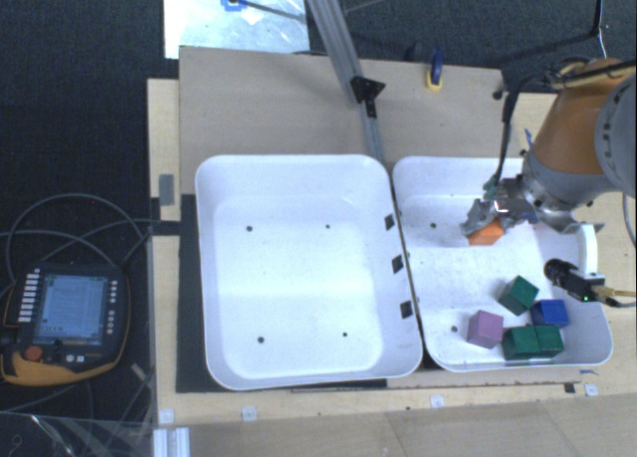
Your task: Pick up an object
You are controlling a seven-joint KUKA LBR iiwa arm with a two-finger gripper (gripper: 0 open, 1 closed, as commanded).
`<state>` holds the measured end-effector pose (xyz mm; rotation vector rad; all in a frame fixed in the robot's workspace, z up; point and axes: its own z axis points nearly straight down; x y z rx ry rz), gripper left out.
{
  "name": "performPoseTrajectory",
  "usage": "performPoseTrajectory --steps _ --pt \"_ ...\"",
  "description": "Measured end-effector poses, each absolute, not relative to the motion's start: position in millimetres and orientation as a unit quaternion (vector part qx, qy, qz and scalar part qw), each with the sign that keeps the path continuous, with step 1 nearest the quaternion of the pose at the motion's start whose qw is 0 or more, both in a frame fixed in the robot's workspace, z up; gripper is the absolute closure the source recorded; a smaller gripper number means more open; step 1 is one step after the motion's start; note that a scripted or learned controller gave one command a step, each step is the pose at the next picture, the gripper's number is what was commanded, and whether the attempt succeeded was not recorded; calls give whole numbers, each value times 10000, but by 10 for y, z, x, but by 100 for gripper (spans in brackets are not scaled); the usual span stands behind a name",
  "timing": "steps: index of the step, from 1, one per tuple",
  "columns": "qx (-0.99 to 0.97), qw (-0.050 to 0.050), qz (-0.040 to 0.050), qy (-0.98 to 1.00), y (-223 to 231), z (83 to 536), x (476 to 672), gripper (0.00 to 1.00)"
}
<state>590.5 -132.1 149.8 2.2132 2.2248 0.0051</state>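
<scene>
The gripper [485, 219] sits low in the right bin [434, 191], directly over an orange block [487, 235]; whether its jaws are open or closed on that block cannot be told. The block lies in the bin's upper middle, with bare floor to its left. A green cube [519, 295], blue cube [549, 313], purple cube [486, 329] and green block [531, 342] crowd the lower right corner. The left bin [299, 266] offers open floor.
</scene>
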Motion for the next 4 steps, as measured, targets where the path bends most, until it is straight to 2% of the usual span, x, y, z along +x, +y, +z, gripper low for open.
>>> performPoseTrajectory --steps 1,2,4 --pt "7053 34 23 7089 -1341 2139 5893 100" --pt "7055 4 4 7087 -1341 2156 5900 100" --pt "7032 -7 13 7110 -368 2323 5671 100"
